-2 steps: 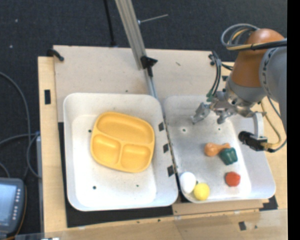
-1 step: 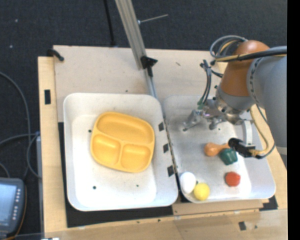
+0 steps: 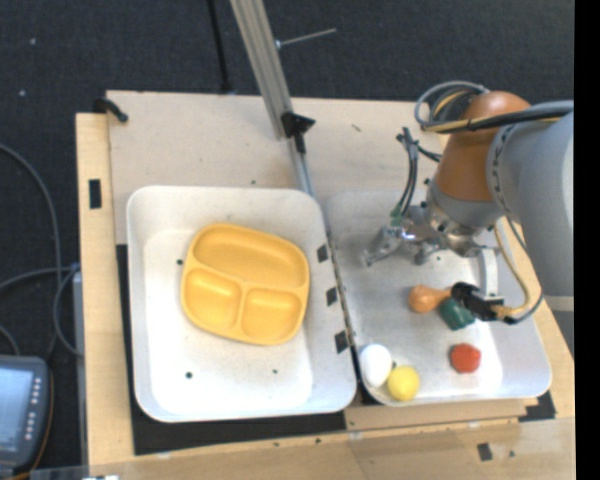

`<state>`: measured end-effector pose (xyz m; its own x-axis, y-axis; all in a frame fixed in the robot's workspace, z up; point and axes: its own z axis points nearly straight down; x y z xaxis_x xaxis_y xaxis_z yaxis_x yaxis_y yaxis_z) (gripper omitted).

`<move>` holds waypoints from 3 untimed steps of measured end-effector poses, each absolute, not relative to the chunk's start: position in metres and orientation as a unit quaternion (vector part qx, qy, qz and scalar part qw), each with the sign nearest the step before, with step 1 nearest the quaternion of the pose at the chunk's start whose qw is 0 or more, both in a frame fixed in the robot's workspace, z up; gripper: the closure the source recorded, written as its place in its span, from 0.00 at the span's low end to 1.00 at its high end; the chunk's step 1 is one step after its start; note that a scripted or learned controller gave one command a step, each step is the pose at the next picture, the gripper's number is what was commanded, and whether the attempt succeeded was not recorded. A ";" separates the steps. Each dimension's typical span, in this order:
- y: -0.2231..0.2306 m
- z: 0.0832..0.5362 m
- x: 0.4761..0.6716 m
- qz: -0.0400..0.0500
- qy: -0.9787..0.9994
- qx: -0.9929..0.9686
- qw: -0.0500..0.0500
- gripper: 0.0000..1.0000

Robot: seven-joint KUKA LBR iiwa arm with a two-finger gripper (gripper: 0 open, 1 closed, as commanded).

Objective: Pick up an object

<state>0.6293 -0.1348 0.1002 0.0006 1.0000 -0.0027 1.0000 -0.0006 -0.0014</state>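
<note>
**Claw above the right bin's far end**

You see the claw (image 3: pixel 412 240) over the right white bin (image 3: pixel 525 368); you cannot tell whether it is parted. Near it lie an orange pear-shaped toy (image 3: pixel 425 298) and a green block (image 3: pixel 454 314). A red ball (image 3: pixel 465 358), white egg (image 3: pixel 376 363) and yellow ball (image 3: pixel 403 382) sit nearer the front edge. The yellow divided plastic tray (image 3: pixel 245 283) lies in the left white bin (image 3: pixel 150 368).

Two white bins (image 3: pixel 150 268) — one yellow tray (image 3: pixel 245 283), perhaps five small objects (image 3: pixel 465 358).

Smooth, faintly glossy yellow plastic tray (image 3: pixel 245 284), matt speckled white bins (image 3: pixel 155 388), matt pale wooden bench (image 3: pixel 195 133), ribbed metal rail (image 3: pixel 262 48), glossy orange band (image 3: pixel 472 163)
</note>
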 end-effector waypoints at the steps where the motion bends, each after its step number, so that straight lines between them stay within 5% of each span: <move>1: -0.136 0.113 0.631 0.000 0.706 0.708 0.002 1.00; 3: -0.144 0.229 0.625 0.002 0.708 0.706 0.004 1.00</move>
<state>0.6251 -0.1441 0.2293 -0.0021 1.0000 -0.0022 1.0000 0.0021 0.0086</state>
